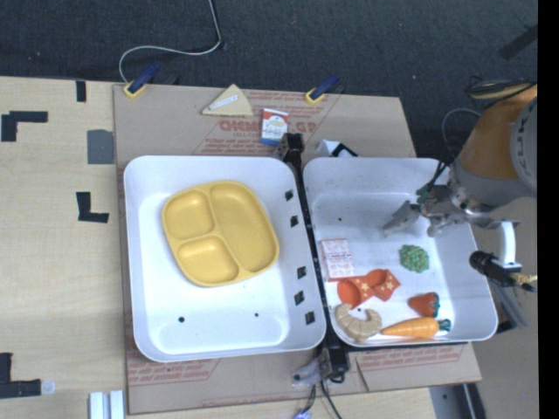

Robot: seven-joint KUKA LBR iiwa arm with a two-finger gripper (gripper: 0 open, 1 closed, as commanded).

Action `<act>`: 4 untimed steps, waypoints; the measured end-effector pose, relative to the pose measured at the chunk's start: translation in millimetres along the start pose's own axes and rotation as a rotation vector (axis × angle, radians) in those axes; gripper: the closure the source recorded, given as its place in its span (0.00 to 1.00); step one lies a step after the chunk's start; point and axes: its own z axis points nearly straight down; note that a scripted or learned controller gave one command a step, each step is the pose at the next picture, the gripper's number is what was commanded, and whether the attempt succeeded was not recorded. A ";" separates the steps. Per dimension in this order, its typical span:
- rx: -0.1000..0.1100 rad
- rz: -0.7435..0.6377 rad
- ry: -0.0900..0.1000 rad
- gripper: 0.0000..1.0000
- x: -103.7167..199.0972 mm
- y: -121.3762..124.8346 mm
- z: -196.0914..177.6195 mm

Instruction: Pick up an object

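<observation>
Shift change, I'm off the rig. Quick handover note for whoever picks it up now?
Hand: over the upper part of the right bin, nothing visible between its fingers; open or shut can't be told from this view.
Right bin contents, all lying at the lower end: green broccoli piece, small white card, red pieces, red pepper, carrot, tan shrimp-like toy.
Left bin: yellow divided plate.
Done: nothing picked yet.
Left: close on one object and lift it; the broccoli piece lies closest to the hand.
</observation>
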 end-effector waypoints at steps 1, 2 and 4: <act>-0.004 -0.001 0.001 0.00 -19.3 -29.2 40.1; -0.009 0.000 -0.005 1.00 -20.9 -28.3 29.1; -0.002 -0.003 0.002 1.00 126.8 3.0 -58.3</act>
